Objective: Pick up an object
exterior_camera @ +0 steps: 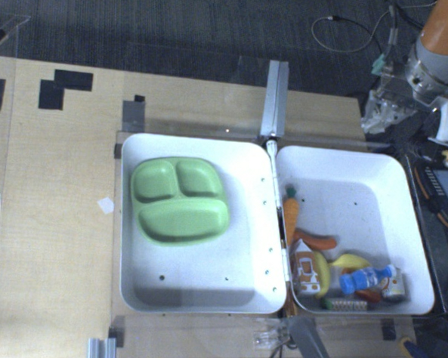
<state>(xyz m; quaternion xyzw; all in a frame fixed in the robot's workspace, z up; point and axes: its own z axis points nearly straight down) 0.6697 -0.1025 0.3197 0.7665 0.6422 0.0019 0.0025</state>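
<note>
While parked at upper right of the frame, beyond the bins: gripper [381,108], grip state impossible to tell, nothing seen held. Nothing lifted yet. Carrot [290,216], banana [349,261], bottle [366,281] heaped lower left in right bin [375,184]; green tray [180,199] in left bin [202,287]. Whole pick left.

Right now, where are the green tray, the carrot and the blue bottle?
green tray [181,200]: camera view, centre divider ridge.
carrot [291,215]: camera view, middle of its orange body.
blue bottle [360,282]: camera view, its blue body.
</note>
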